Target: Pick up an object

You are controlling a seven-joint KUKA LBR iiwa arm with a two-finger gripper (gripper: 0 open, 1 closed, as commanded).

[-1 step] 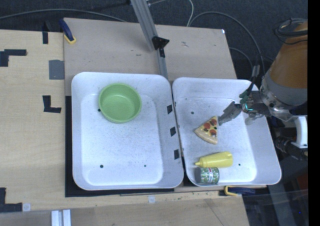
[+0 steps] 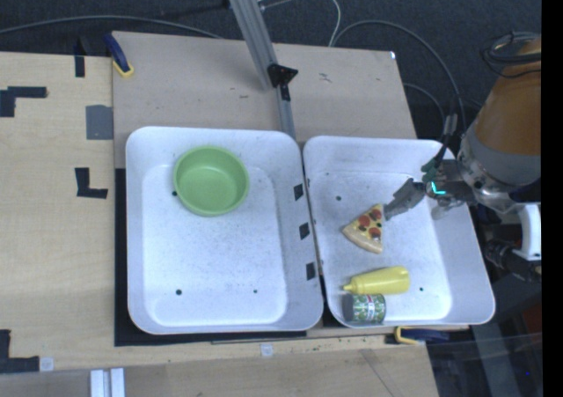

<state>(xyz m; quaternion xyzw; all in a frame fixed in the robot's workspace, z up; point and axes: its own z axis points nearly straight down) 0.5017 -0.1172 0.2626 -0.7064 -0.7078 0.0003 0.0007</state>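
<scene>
A green bowl (image 2: 210,180) sits at ten o'clock in the left bin (image 2: 149,298). In the right bin (image 2: 457,298), a pizza slice (image 2: 366,230) lies centrally, with a yellow bottle (image 2: 379,281) and a can (image 2: 363,308) at six o'clock. The gripper (image 2: 398,205) hangs at the slice's two o'clock; how wide it stands I cannot tell.

**Arm reaching in from the right, end effector angled down and left**

The arm (image 2: 508,127) enters from the right edge of the camera view, its orange band broad and rounded above the grey wrist. Below the band the wrist narrows into a dark housing with a small teal light. From there the end effector (image 2: 393,208) extends down and to the left at a slant, slim and dark grey, tapering towards its tip.
</scene>
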